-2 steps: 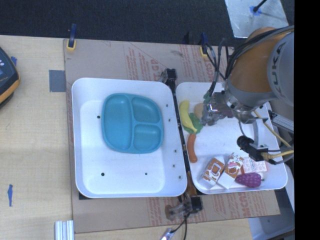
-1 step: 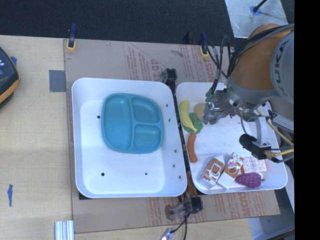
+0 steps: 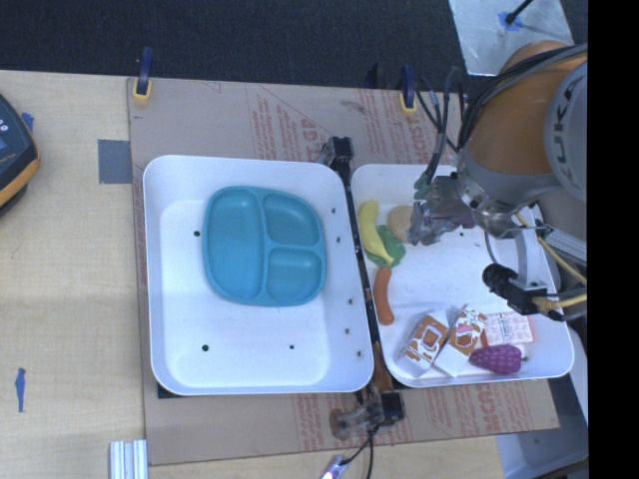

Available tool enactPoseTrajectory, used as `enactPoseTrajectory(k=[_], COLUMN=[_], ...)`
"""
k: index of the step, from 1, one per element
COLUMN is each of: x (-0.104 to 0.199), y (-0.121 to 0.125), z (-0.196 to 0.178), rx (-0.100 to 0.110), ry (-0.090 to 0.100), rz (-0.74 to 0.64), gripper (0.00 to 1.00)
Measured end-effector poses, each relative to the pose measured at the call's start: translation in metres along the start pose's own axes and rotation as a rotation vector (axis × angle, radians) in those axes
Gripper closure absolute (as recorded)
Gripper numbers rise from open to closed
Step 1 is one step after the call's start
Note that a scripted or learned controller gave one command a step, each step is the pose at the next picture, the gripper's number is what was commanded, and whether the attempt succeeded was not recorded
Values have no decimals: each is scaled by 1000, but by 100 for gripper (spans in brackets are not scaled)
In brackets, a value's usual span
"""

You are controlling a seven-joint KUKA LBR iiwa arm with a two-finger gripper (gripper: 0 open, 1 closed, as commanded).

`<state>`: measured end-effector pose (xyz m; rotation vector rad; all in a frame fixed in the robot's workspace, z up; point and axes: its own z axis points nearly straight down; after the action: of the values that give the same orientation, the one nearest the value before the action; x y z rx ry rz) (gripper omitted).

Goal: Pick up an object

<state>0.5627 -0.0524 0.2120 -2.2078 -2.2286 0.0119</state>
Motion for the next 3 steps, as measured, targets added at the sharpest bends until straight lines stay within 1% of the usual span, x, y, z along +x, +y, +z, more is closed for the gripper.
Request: enactPoseTrajectory(k=[2,3], x=[-2,-5], y=[0,6], z=[-20,21], rx=[2,-3], ry=[-1,0], rz=[-2,6], gripper=[100,100])
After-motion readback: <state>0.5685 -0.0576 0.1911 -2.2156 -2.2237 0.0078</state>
